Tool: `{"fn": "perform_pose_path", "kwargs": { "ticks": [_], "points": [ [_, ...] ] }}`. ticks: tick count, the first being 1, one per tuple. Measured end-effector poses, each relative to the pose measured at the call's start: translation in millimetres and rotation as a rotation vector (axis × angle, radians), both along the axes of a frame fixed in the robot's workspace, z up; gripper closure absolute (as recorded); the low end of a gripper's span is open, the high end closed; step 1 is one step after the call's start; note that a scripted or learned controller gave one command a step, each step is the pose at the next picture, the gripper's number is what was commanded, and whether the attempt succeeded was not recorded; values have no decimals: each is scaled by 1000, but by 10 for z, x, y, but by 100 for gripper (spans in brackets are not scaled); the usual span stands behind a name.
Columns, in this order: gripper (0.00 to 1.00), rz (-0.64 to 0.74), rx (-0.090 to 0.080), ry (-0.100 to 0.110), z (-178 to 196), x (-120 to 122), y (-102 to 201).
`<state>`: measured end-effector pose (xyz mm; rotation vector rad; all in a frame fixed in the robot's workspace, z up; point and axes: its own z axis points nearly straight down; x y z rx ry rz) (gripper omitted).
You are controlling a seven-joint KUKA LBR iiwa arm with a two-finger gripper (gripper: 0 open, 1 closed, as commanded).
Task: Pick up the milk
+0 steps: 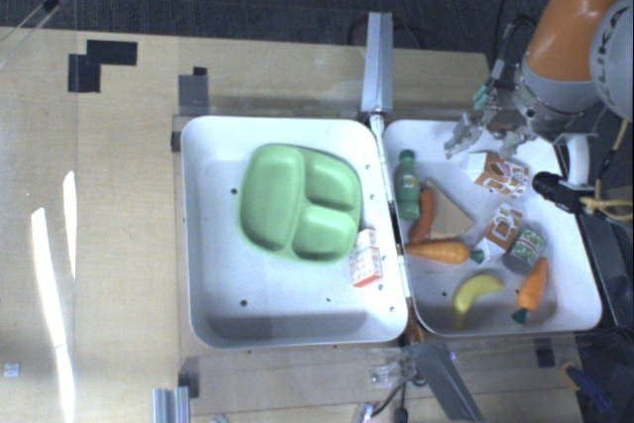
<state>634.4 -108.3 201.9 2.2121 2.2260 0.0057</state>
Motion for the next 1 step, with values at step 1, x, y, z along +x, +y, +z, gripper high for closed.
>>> {"fn": "perform_pose_path", "kwargs": {
  "ticks": [1],
  "points": [
    [0,216,-2,-1,-195,-447,-595]
  ]
}}
